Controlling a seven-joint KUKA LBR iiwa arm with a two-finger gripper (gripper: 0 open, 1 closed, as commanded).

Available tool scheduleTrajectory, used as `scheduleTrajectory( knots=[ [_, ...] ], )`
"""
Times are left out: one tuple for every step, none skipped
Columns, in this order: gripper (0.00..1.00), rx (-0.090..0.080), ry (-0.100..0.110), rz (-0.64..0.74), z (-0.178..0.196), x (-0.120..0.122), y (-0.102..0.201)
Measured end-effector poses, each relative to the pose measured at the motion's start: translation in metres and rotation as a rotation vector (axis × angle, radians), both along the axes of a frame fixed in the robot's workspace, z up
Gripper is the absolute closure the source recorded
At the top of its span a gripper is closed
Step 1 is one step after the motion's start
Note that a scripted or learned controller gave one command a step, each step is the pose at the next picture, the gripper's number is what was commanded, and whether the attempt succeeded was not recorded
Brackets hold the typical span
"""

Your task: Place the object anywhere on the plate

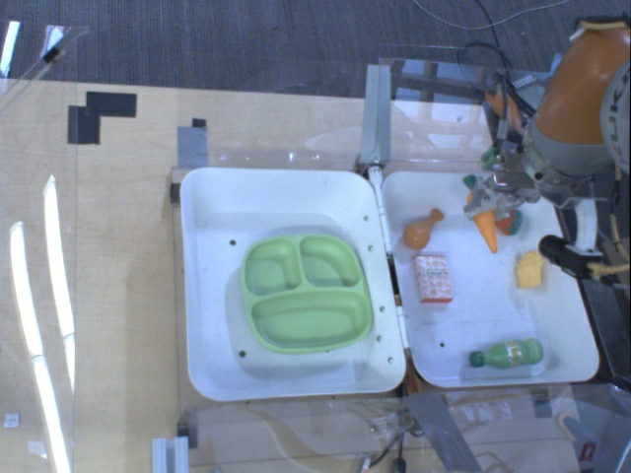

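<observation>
1. The carrot [487, 231] lay in the right bin [449, 358], toward one o'clock of that bin, its tip pointing toward six o'clock and its thick end under the gripper [496, 193]
2. The gripper stood right over the carrot's upper end; whether it was open, closed or already clamped on the carrot could not be told from this slant
3. The plate [307, 293], green with three compartments, sat in the middle of the left bin [207, 264], at about eight o'clock from the carrot and well apart from it, bare
4. Around the carrot: a drumstick toy [423, 230] at nine o'clock, a small pink carton [433, 278] at seven o'clock, a yellow block [529, 270] at four o'clock, and a green bottle [506, 354] lying on its side at six o'clock
5. By my reading, the step in hand was the pick, with nothing yet carried to the plate
6. The next move would call for a firm hold on the carrot, a lift clear of the divider between the bins, then travel toward eight o'clock and a release over any compartment
</observation>
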State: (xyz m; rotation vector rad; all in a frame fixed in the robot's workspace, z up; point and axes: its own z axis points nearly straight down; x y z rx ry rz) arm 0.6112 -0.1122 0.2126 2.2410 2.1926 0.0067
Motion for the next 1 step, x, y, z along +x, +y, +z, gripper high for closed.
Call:
scheduleTrajectory(
  knots=[
    [1.0,0.002,0.004,-0.062,-0.0277,-0.0307,0.0691]
  ],
)
